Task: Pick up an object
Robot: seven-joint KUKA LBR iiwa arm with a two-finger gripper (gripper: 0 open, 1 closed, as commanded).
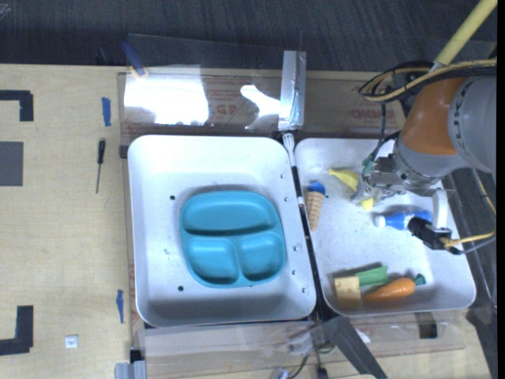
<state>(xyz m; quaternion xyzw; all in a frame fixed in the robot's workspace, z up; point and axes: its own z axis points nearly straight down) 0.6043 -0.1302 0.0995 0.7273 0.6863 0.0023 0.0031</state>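
You are looking down on a pale wooden surface (55, 235) with black tape marks along its far-left side and a dark carpeted floor (237, 6) beyond its top edge. Two shallow white bins sit side by side on it: the left bin (150, 164) carries a blue divided tray (233, 237), and the right bin (454, 279) carries the loose things. Take the blue divided tray as your landmark: right of it, just past the bin wall, lies a cone-shaped toy with a blue cap (315, 204); further right a yellow piece (344, 178), then a blue-and-white tube (401, 221); lower right lie a green piece (369, 276) and an orange carrot (391, 289), touching. The pincer (377, 181) hangs over the right bin beside the yellow piece; you cannot tell from here whether it is released or clenched, and nothing shows in its grasp.
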